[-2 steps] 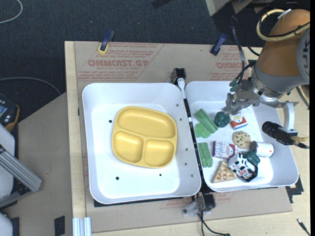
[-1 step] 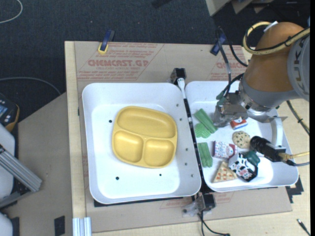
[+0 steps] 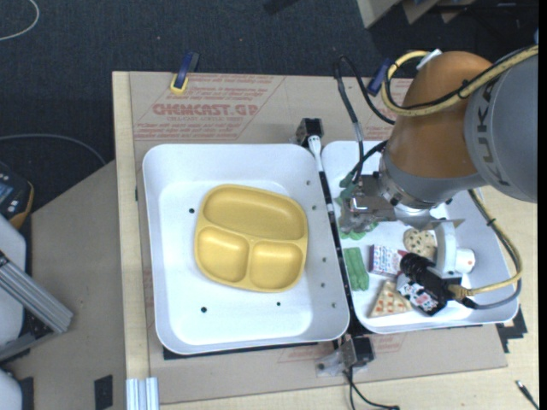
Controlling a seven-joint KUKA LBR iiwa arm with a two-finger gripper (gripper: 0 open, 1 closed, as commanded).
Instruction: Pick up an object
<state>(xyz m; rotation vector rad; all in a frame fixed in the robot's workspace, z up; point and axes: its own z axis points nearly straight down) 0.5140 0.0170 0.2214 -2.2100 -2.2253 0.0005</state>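
My gripper reaches down into the right bin near its left wall, under the grey arm with its orange band. Its metal parts sit just above a green stick-shaped item. Near it in the right bin lie a small purple-and-white packet, a pizza-slice toy, a cookie, a white cup-like piece and a black-and-white toy. The arm hides the bin's upper half.
The left bin holds a yellow divided plate. Both bins rest on a cardboard sheet. Cables run over the arm and along the right bin's front edge.
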